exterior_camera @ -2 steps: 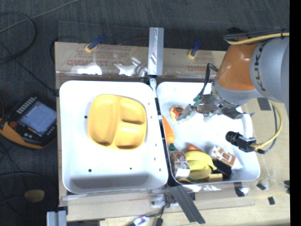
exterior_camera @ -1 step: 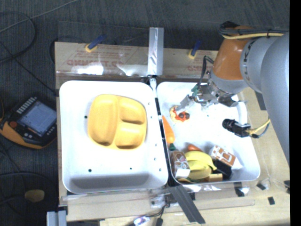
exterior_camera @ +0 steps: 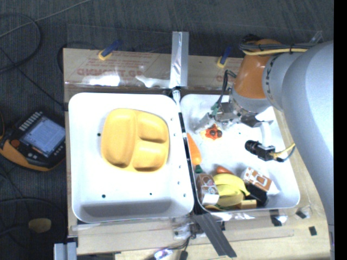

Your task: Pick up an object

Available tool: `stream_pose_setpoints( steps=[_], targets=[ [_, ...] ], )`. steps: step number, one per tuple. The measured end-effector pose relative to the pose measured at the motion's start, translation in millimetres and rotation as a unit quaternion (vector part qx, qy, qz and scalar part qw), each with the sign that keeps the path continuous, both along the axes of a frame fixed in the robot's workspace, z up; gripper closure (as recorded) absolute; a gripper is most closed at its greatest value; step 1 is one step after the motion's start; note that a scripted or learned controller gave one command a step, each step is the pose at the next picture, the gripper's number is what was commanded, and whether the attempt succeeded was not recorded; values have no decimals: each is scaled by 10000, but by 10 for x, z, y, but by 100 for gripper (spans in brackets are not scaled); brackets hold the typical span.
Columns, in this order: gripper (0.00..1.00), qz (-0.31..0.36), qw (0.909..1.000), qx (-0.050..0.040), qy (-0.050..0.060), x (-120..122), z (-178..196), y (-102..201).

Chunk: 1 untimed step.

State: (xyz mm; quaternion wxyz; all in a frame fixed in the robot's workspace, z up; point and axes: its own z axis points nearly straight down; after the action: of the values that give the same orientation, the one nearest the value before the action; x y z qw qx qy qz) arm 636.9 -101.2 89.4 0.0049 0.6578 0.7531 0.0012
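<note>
My gripper (exterior_camera: pixel 221 114) is low in the far part of the right bin (exterior_camera: pixel 287 199), under the orange-banded wrist. Just in front of it, on the bin floor, lies a small orange and red toy (exterior_camera: pixel 212 132), close to the gripper's tip but apart from it. An orange carrot (exterior_camera: pixel 193 149) rests along the bin's left wall. In the near corner sit a yellow banana (exterior_camera: pixel 229 185), a brown wrapped snack (exterior_camera: pixel 205 183), a small white and brown box (exterior_camera: pixel 257 179) and a dark item (exterior_camera: pixel 261 196).
The left bin (exterior_camera: pixel 87 199) holds a yellow divided plate (exterior_camera: pixel 135 139). A metal bar (exterior_camera: pixel 179 58) stands behind the divide between the bins. A handheld device (exterior_camera: pixel 38 138) lies on the floor at the far left.
</note>
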Motion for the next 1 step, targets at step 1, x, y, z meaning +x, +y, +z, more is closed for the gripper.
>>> stream_pose_setpoints(
  steps=[1],
  targets=[
    [100, 3, 10000, 1, -6, 5, 99, 5]
  ],
)
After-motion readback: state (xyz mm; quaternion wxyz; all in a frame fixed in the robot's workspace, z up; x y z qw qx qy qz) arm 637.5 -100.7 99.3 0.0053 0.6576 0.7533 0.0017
